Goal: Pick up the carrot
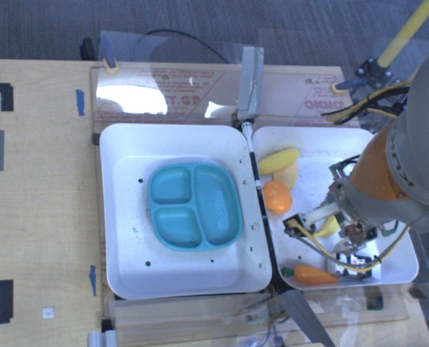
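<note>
Two shallow white bins sit side by side on my bench; the right bin [406,262] contains the work. At its near edge lies the small orange carrot with a green stub end [312,274], flat on the bin floor, its long axis running left to right and the green end pointing left toward the divider between the bins. My grey arm with its orange band [377,172] reaches in from the right, and the two-finger gripper [348,248] hangs just above and to the right of the carrot, amid yellow and black cabling. I cannot tell from this view how the gripper is set, and I see nothing held in it. The carrot lies apart from it, untouched.

Also in the right bin: a yellow banana-shaped toy [278,160] near the far left corner, and a round orange fruit [277,196] just below it. The left bin [120,194] holds a teal plastic plate with three compartments [194,205]. Both bins rest on a pale wooden bench top [40,194]; clear sheeting and brown cardboard [200,85] stand behind them, and grey carpet [200,6] lies beyond.
</note>
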